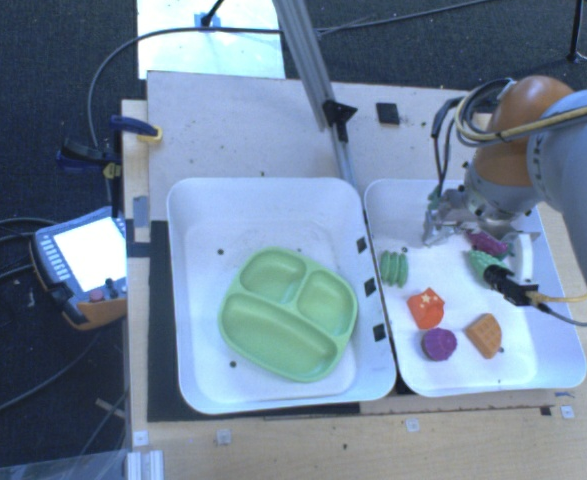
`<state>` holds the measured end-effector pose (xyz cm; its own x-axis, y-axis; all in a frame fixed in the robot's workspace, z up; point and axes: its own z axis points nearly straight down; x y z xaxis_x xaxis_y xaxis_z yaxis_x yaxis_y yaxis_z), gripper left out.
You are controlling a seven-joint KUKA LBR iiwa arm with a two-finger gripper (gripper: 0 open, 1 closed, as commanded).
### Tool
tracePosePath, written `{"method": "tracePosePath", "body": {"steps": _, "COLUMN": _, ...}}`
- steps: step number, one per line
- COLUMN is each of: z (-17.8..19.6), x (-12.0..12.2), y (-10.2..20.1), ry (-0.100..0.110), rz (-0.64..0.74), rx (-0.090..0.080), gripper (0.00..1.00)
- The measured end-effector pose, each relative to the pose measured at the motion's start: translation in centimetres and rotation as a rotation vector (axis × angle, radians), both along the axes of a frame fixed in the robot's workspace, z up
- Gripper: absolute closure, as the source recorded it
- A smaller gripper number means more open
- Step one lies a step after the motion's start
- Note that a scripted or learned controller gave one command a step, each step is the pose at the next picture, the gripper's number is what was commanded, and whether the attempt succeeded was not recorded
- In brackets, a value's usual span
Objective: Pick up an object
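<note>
My gripper [445, 226] hangs low over the back part of the right bin [553, 368], with the grey arm coming in from the right. Just to its right lie a magenta piece [491, 243] and a green piece [485, 262], partly tucked under the wrist. A green pea pod [394, 268] lies to the gripper's front left, apart from it. Nearer the front sit a red-orange piece [426, 308], a purple piece [439, 344] and an orange waffle-like piece [484, 335]. I see nothing held in the gripper.
The left bin [198, 218] holds a light green divided plate [289, 313]. A slanted metal pole [313, 58] crosses the back of the bench. A black cable with a yellow lead [533, 296] trails from the wrist over the right bin.
</note>
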<state>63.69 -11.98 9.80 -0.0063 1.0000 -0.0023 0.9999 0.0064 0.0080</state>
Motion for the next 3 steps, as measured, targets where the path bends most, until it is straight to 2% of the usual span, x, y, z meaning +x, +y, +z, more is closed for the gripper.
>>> {"method": "tracePosePath", "body": {"steps": 3, "z": 12.7, "x": 1.1, "y": 0.8, "ry": 0.002, "rz": 0.000, "rx": 0.002, "gripper": 1.00}}
